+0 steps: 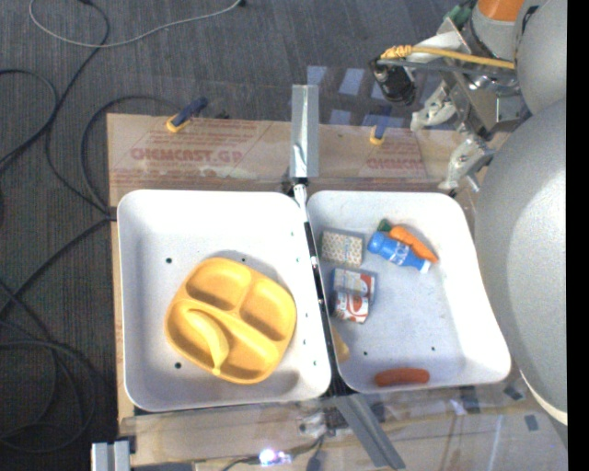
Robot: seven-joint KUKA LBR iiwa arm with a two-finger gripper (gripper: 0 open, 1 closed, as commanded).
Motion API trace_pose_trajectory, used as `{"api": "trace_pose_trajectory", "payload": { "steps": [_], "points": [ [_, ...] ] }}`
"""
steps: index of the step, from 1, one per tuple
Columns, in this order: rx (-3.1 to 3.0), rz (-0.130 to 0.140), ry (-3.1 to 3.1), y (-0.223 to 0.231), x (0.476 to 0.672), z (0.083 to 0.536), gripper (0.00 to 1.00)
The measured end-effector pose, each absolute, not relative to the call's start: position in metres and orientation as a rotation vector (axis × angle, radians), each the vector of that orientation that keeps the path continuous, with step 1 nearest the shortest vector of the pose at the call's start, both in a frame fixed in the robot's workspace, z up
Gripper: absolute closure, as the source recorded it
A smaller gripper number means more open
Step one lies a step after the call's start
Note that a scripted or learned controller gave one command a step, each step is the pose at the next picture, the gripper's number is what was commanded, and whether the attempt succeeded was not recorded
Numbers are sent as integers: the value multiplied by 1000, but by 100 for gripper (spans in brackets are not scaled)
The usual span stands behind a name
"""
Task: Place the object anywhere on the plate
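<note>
I work in a robotics lab: my surface [230, 156] is a bare board clamped at its far edge, carrying two white bins [147, 221], with loose cables [55, 138] trailing over grey carpet [184, 55] around it.

Both bins [138, 239] are white; the left one holds a yellow-orange divided plate [232, 318]. In the right bin [460, 304]: a blue bottle [398, 251], an orange carrot [414, 241] with green top, a speckled beige packet [341, 248], a red-and-silver wrapper [353, 295] and a red sausage [401, 376]. The arm [538, 267] is grey with an orange band [502, 8].
</note>
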State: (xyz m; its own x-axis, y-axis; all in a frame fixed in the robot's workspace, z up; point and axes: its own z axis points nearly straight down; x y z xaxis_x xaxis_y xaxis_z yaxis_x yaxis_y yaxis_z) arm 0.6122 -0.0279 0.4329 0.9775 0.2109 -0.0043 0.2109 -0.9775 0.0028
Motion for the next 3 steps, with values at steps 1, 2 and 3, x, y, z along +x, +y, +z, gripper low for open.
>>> {"api": "trace_pose_trajectory", "payload": {
  "steps": [1, 2, 3],
  "points": [
    [3095, -11, 518, -4, 600, 298, 0],
    [3123, -5, 341, 65, 654, 367, 0],
    [3120, -5, 369, 163, 647, 432, 0]
  ]
}}
